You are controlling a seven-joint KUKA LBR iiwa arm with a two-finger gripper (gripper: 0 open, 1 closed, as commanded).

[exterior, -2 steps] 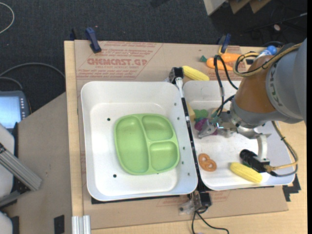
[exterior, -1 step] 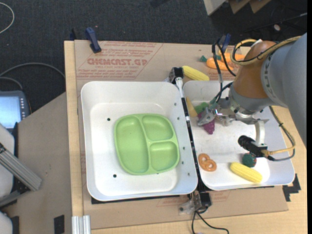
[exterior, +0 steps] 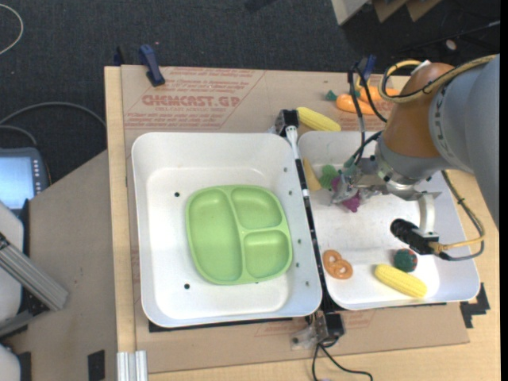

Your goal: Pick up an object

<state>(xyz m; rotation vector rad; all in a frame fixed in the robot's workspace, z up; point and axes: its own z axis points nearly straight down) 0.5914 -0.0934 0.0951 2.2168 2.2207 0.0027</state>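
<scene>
Presently, gripper (exterior: 347,187) is lowered over a purple toy (exterior: 351,203) in the right bin (exterior: 452,288), finger state indiscernible; toy judged light, soft, best pinched mid-body.

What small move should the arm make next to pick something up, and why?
Probably lower straight down a little: the gripper hovers over the small purple toy piece near the right white bin's upper left corner, so this is the nearest object to take.

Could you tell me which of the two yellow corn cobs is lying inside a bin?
The corn cob in the right bin's near corner, beside the pretzel. The other cob lies outside on the cardboard, behind the bins.
</scene>
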